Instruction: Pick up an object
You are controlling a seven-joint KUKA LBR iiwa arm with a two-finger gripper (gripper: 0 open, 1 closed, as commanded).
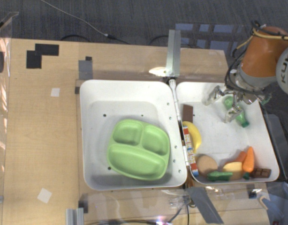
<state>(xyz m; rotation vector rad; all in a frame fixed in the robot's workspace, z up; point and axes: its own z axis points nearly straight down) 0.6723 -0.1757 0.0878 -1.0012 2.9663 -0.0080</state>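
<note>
My gripper [224,104] hangs over the far part of the right bin [207,125], below the orange band of the arm [259,55]. Its two metal fingers [212,96] stand spread apart, so it is open. A small green object [229,102] shows between them, close to the right finger, and a green piece [243,121] lies just beyond that finger on the bin floor. I cannot tell whether these are one object. Nothing is clamped.
A banana [194,135], a brown bar [187,111], a potato [207,163], a carrot [248,159], a yellow piece [232,166] and a green pod [220,176] lie along the right bin's left and near sides. The left bin [94,102] holds a green divided plate [138,149].
</note>
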